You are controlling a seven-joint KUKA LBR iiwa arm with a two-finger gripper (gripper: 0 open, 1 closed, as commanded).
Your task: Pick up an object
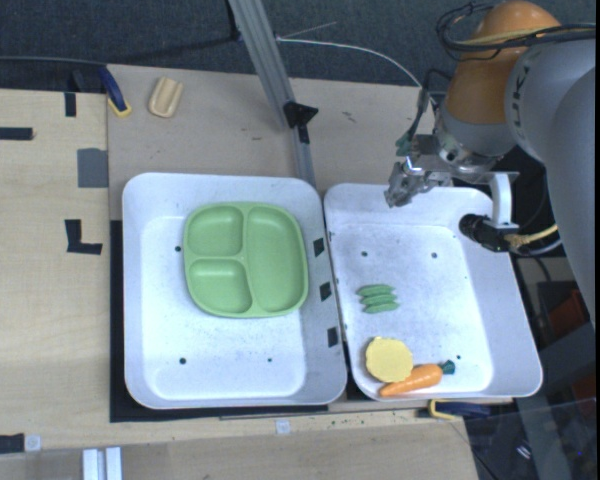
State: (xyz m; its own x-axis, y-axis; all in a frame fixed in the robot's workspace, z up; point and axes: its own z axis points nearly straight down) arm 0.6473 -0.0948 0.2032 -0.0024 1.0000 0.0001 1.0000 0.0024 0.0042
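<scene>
The grey two-finger gripper (402, 190) hovers over the right shallow white bin's (500, 298) far rim; whether it is parted is too blurred to tell. The green ridged pea pod (377, 298) lies mid-bin: descend centred, straddling its narrow width.

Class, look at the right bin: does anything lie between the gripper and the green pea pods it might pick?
Nothing visible does. The gripper hovers over the right bin's far edge; only bare white floor separates it from the pea pods. The yellow disc and carrot lie beyond.
</scene>
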